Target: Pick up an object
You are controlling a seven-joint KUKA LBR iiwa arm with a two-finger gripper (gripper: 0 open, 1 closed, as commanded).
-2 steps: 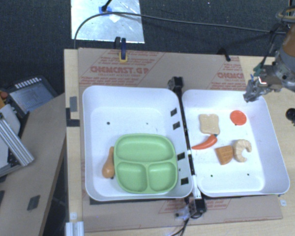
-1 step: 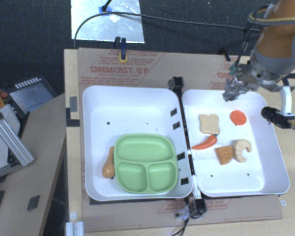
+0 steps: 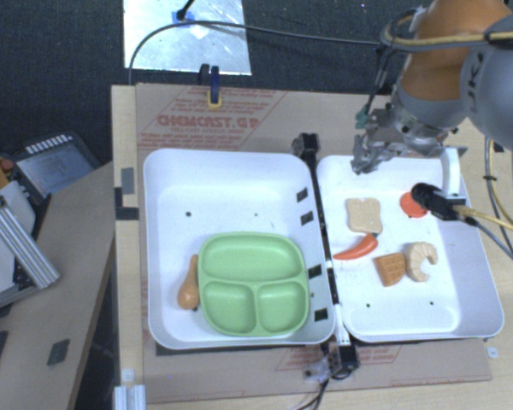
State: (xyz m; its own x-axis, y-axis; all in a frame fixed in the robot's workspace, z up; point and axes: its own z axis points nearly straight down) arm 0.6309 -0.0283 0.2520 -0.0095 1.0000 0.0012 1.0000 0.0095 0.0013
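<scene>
Two bins (image 3: 239, 165), pincer (image 3: 369, 162) above toast (image 3: 363, 215)

My arm (image 3: 483, 49) comes in from the right edge of the view, its grey link bending at the orange band before the wrist turns downward and to the left. Below that band my jaws' housing (image 3: 402, 131) hangs as a cluster of grey metal, with my gripper (image 3: 365, 162) pointing down at the lower left end of it. Thin cables run along my wrist (one yellowish, one dark), looping round the orange section.
</scene>
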